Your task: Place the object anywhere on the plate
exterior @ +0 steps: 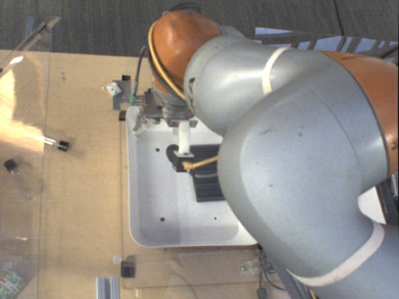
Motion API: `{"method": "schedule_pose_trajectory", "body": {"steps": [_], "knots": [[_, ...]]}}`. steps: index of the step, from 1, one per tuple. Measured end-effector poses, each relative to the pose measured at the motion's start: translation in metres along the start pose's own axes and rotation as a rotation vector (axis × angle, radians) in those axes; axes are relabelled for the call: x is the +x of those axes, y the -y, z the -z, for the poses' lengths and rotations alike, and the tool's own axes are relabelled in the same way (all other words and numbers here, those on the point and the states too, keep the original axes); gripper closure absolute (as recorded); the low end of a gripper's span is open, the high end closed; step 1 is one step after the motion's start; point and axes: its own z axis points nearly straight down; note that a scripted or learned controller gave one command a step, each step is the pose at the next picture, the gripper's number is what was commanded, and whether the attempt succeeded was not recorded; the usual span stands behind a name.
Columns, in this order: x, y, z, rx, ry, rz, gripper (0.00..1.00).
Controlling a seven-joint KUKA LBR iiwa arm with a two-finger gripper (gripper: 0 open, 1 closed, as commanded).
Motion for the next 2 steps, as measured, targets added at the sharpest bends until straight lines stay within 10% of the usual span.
{"method": "schedule_pose_trajectory", "body": {"steps": [1,2], "knots": [[-0.034,-0.014,0.021,0.001,0.001,-0.366,0.00],[-0.004,-0.017,-0.055,0.003,0.004,-0.266,0.00]]}}
